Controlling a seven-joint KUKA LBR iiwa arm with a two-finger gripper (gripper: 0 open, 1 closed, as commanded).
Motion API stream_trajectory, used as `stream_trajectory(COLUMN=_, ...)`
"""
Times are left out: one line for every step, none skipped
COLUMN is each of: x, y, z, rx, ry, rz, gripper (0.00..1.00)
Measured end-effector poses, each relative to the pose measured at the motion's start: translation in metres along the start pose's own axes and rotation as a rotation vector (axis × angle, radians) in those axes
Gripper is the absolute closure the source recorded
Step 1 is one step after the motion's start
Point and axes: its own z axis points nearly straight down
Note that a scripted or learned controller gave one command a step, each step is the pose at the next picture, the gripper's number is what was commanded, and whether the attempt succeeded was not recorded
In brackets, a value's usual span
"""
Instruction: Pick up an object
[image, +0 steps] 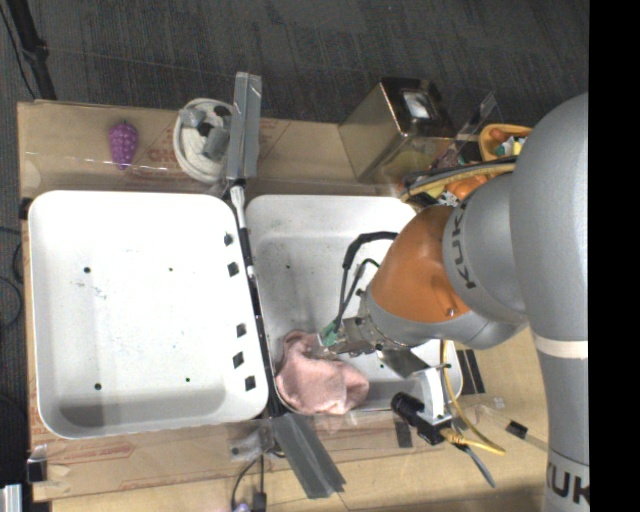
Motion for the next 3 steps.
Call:
stream_trajectory(x=0.0, y=0.0, z=0.0, rx=0.0, ry=-0.001, rz=0.0, gripper=0.0)
stream_trajectory(x=-0.002, y=0.07, z=0.009, rx=0.002, ry=-0.002, rz=0.038, gripper=0.0)
stream_trajectory(x=0.004, y=-0.001, z=0.009, rx=0.001, ry=-0.001, rz=0.011, gripper=0.0)
